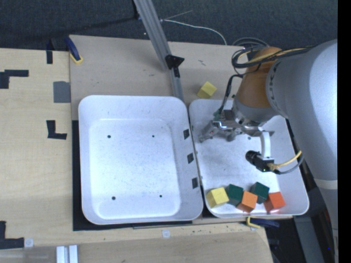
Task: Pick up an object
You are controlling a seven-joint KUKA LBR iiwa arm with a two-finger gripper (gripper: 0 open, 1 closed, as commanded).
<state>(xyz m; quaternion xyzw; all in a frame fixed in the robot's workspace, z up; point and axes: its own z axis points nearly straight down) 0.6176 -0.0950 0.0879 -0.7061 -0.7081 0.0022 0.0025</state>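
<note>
Yellow (218, 196), green (235, 192), orange (248, 201), dark green (260, 190) and red (275, 201) blocks cluster along the right bin's (285, 130) near edge.

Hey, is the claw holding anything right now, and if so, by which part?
Nothing shows in the claw. It is over the right bin, away from the blocks along that bin's near edge.

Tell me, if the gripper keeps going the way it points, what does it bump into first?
Probably the bare floor of the right bin. The gripper seems to point down and leftward, well away from the blocks at the bin's near edge. Depth is hard to judge here.
</note>
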